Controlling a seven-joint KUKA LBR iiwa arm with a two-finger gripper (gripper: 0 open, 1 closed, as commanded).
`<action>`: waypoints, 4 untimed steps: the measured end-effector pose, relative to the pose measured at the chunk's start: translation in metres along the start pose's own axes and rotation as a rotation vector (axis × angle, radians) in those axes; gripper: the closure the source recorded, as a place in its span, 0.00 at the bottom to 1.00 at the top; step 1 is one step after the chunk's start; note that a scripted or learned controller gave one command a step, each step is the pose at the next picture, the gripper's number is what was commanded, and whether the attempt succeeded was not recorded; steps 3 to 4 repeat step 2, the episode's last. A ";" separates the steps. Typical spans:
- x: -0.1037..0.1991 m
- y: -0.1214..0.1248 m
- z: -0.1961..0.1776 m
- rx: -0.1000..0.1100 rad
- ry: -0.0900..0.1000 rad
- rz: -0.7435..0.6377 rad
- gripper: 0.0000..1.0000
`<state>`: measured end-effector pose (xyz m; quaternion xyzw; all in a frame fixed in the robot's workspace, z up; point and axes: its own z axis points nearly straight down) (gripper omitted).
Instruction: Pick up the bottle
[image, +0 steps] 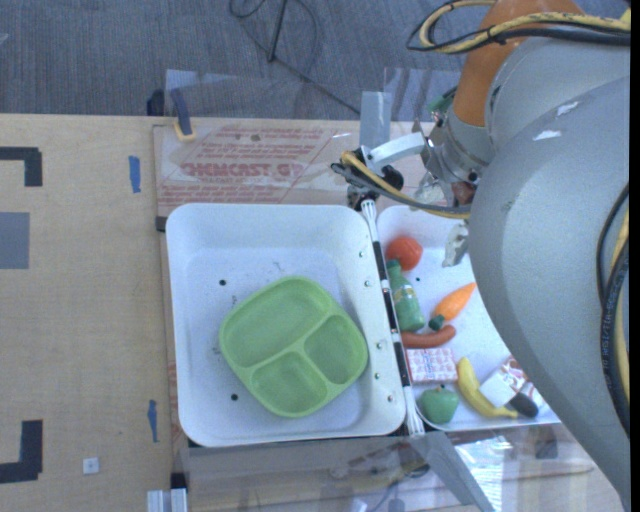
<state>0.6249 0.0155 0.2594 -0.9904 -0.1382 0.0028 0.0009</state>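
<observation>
Lying lengthwise beside the bin wall, green bottle (405, 300), cap farthest; claw state indiscernible.

The bottle (405, 300) is green, with a paler label band around its middle. It lies on its side along the right bin's left wall, neck toward the far end. The gripper (455, 245) hangs to its right and farther back, apart from it.
</observation>
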 end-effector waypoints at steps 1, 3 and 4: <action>-0.044 0.030 0.070 0.001 0.000 -0.130 0.00; -0.114 0.086 0.172 -0.003 0.008 -0.066 0.00; -0.114 0.086 0.172 -0.003 0.008 -0.066 0.00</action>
